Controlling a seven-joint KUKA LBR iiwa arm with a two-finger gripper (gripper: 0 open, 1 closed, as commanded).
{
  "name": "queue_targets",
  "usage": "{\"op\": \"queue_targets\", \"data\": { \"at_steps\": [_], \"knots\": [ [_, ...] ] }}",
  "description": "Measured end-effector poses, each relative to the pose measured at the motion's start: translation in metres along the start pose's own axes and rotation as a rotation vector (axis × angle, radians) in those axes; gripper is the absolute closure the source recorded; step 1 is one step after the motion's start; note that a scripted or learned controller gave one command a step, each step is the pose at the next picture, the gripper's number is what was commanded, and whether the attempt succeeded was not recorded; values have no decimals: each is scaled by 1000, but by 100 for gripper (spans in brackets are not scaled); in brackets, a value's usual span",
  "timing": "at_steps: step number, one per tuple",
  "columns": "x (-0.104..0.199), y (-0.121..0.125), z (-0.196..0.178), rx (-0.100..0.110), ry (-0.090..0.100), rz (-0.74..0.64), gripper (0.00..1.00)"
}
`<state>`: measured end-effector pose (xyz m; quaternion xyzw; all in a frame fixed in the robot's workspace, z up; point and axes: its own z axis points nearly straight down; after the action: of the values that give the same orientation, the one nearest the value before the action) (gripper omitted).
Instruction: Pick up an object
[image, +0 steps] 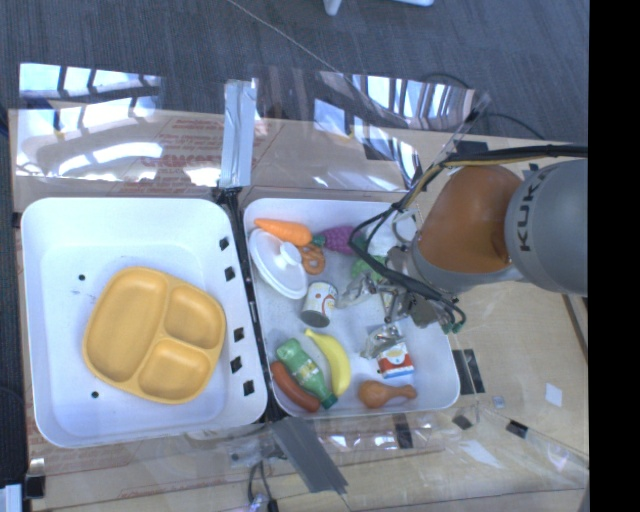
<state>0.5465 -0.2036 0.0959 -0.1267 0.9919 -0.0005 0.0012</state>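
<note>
We find the pincer low in the right bin, below the orange band of the arm, and we cannot tell whether it is parted or closed, because cables and glare muddle that spot. The thing closest to it is the small red-and-white carton, which lies at about 5 o'clock from the pincer, just beside it and perhaps touching; nothing is visibly held. The carton's long axis seems to run roughly from 11 to 5 o'clock, though it is too small for us to be sure. We judge that the coming grasp turns on this offset: a short shift toward 5 o'clock would put the pincer over the carton. Other candidates lie farther off: the small can at 9 o'clock, the banana at 8 o'clock, the drumstick at 6 o'clock. The yellow divided plate sits well apart in the left bin.
</note>
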Motion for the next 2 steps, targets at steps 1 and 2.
{"op": "queue_targets", "data": {
  "at_steps": [1, 2],
  "knots": [
    [-49, 42, 2, -1, -1, -70, 0],
    [29, 46, -57, 2, -2, -74, 0]
  ]
}}
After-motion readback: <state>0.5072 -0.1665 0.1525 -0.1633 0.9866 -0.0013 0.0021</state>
